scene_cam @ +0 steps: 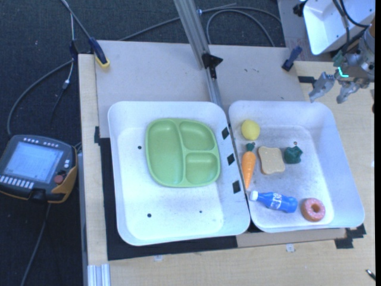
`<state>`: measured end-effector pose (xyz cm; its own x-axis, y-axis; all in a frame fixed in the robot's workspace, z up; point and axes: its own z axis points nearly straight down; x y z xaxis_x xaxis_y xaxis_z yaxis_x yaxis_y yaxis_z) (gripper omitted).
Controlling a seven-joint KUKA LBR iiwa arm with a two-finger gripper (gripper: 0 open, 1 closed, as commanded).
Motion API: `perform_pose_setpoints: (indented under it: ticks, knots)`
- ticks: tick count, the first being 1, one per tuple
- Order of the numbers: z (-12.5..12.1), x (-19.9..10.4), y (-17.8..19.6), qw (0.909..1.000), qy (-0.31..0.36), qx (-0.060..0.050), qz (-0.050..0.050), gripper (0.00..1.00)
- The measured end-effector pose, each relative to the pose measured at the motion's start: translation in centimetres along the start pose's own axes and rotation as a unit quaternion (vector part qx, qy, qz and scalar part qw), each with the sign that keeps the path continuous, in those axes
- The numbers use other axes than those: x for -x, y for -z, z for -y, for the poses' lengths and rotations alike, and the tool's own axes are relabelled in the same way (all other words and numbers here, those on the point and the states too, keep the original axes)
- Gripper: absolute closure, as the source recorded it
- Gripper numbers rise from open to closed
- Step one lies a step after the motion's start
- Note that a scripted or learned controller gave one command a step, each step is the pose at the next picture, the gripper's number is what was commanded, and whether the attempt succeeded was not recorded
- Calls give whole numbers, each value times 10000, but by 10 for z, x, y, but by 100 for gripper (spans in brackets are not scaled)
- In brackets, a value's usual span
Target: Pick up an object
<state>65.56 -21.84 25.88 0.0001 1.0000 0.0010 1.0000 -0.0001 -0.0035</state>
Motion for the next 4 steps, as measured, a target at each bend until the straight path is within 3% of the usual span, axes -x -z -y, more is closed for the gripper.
perform_pose_setpoints:
  ticks: [1, 2, 4]
  knots:
    - [-1, 0, 2, 10000, 4, 19, 5, 0]
    - [-9, 4, -54, 10000, 10, -2, 3, 0]
    - [-3, -6, -155, 10000, 10, -6, 0, 0]
